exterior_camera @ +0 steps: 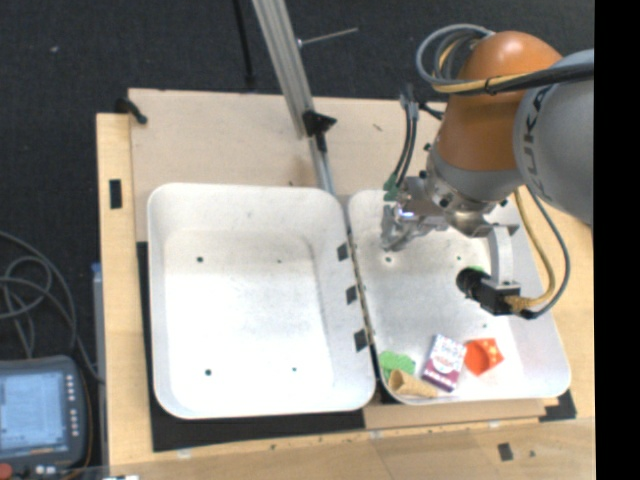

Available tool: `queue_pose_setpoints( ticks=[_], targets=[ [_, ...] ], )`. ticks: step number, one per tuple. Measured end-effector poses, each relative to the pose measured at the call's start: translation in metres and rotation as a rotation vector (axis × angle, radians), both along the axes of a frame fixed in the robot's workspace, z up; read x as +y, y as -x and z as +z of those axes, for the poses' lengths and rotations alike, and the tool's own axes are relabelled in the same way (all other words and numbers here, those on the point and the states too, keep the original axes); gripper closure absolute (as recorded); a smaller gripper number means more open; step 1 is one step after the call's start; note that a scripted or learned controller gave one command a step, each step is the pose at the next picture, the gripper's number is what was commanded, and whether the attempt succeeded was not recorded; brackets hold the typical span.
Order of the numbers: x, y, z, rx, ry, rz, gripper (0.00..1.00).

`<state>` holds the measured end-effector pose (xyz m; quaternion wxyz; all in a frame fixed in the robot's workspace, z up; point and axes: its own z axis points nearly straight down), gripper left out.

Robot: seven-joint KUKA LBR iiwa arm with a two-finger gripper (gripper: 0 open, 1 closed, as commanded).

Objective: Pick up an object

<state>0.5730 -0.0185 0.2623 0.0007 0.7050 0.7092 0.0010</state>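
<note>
While my tool (397,230) hangs over the right bin (420,288) near its far left corner (fingers too blurred to judge, I cannot tell their state), I see the purple packet (445,361), orange piece (482,356) and green piece (396,363) against that bin's near wall.

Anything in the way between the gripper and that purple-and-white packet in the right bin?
No. In the camera view, bare white bin floor runs from the gripper down to the purple-and-white packet.
</note>
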Motion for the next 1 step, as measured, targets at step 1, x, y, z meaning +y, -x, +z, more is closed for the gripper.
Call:
queue_pose_setpoints(
  ticks=[1],
  targets=[
    [0.0498,0.0058,-0.0115,0.003,0.0,0.0,1.0]
  ],
)
